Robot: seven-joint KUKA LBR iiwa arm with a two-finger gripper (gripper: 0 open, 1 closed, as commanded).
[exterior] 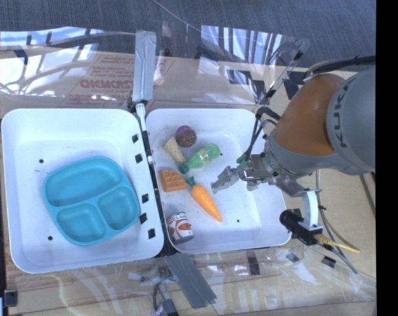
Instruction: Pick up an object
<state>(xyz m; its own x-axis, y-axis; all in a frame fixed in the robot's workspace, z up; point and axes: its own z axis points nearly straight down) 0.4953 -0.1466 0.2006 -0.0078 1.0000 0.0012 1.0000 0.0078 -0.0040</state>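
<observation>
Can against right bin's front edge

Blue divided plate in left bin

Brightly and evenly lit from above. Streaky glare across the clear plastic sheet behind the bins, white walls near blown out. Soft shadow beneath the arm. Reasonably sharp centrally, slightly soft toward the edges.
</observation>
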